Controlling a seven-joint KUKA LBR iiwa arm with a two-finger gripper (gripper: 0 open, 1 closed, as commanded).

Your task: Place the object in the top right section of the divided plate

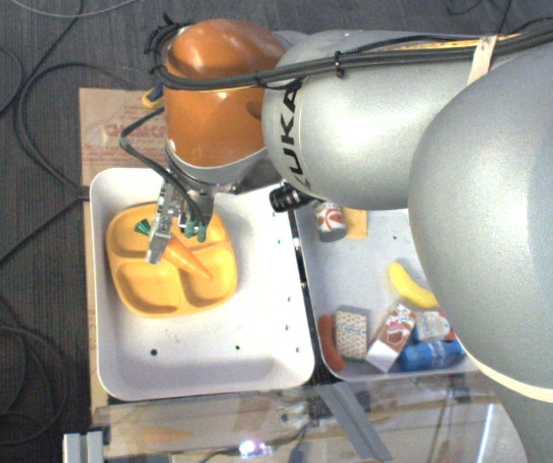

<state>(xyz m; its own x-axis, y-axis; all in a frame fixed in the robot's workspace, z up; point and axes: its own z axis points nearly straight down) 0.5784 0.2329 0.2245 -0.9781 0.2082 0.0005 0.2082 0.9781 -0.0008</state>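
Note:
A yellow divided plate (pixel 136 292) sits in the left half of the left white bin (pixel 257 345). An orange carrot-shaped object (pixel 187 258) lies slanted in the plate's upper right part, its left end under the gripper. My gripper (pixel 175 231) hangs low over the top of the plate, just above the carrot and touching or nearly touching it. The orange band of the arm (pixel 213 90) hides the bin's far edge.
The right bin (pixel 305 287) holds a yellow banana (pixel 409 285), a red and white can (pixel 330 218), a small carton (pixel 392 334), a blue packet (pixel 428 355) and a patterned block (pixel 350 334). The grey arm covers most of that bin's right side.

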